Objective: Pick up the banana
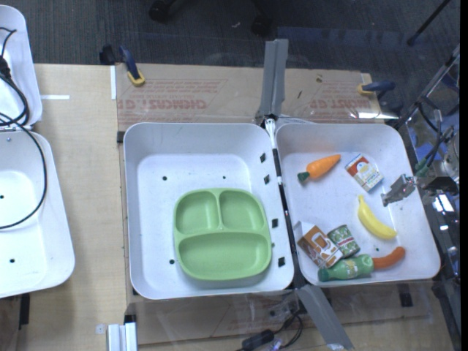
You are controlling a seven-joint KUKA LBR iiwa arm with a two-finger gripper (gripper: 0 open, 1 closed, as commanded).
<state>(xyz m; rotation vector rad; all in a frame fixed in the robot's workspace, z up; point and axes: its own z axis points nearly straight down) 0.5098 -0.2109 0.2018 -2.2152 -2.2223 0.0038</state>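
Observation:
The yellow banana (pixel 375 220) lies in the right white bin (pixel 344 134), near its right wall, with one end pointing up-left. My gripper (pixel 399 190) hangs at the bin's right edge, just above and to the right of the banana's upper end. Nothing is visibly held in it. The arm comes in from the right.
The right bin also holds a toy carrot (pixel 319 167), a small orange-and-white carton (pixel 364 172), a brown packet (pixel 319 246), a green packet (pixel 342 238), a green bottle (pixel 346 268) and an orange sausage-shaped toy (pixel 389 257). A green divided plate (pixel 221 234) lies in the left bin (pixel 146 196).

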